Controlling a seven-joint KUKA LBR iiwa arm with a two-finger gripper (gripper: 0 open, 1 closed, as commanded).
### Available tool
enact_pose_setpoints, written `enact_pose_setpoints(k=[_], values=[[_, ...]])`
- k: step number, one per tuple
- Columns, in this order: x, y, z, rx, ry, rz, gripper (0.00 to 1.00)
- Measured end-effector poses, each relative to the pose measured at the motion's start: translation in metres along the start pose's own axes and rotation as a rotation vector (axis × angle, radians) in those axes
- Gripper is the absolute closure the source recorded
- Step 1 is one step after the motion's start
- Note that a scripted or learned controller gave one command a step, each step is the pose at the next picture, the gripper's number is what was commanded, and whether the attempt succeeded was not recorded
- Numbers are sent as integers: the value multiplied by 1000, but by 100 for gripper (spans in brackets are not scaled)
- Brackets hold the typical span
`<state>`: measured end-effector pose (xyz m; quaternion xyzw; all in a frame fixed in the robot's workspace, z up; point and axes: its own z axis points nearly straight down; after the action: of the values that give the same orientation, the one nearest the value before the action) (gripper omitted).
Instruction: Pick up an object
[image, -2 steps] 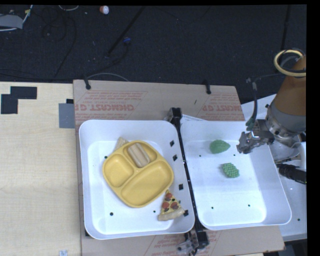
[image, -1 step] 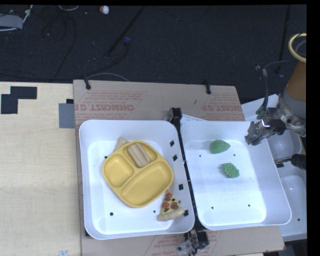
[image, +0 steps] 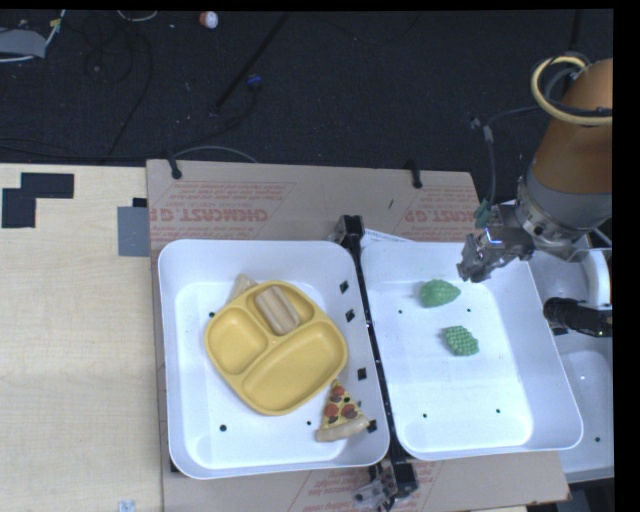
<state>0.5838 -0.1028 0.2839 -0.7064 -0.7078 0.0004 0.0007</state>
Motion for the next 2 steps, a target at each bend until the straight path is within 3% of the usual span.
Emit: enact_pose_setpoints(k=[2], values=[[105,28,6,0,0,-1,100]])
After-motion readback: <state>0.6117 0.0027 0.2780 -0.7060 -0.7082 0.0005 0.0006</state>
